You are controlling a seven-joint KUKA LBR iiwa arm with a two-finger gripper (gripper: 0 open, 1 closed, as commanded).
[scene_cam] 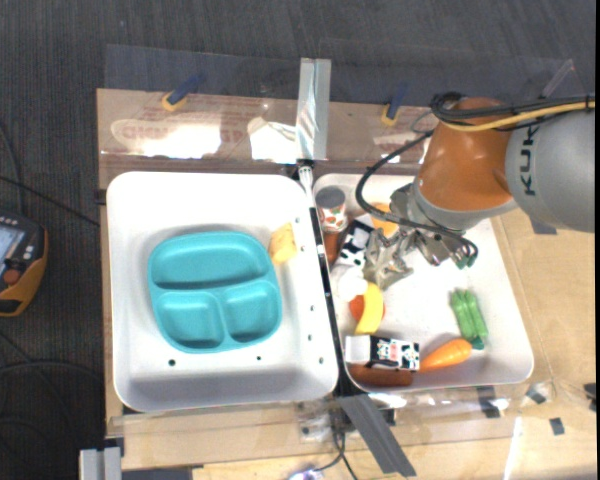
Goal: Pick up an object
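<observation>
1. The grey arm's two-finger gripper (392,260) hangs over the middle of the right shallow white plastic bin (508,318), below the orange band (467,168); whether it is spread or closed cannot be told from this slant.
2. A curved yellow toy banana (371,306) lies just below the gripper, touching a small orange-red piece (356,309) on its left.
3. A black-and-white cow-patterned carton (356,242) sits just left of the gripper, near a small grey-topped cylinder (330,202).
4. Farther toward the bin's front lie a smooth orange carrot (446,353), a ribbed green pea pod (468,317) and a second cow-patterned box (393,352), all apart from the gripper.
5. The left white bin (130,218) holds a glossy teal tray with three compartments (216,288) and a small yellow piece (282,243) by its right wall.
6. Both bins rest on a brown wooden bench (210,118) above dark grey carpet (40,68).
</observation>
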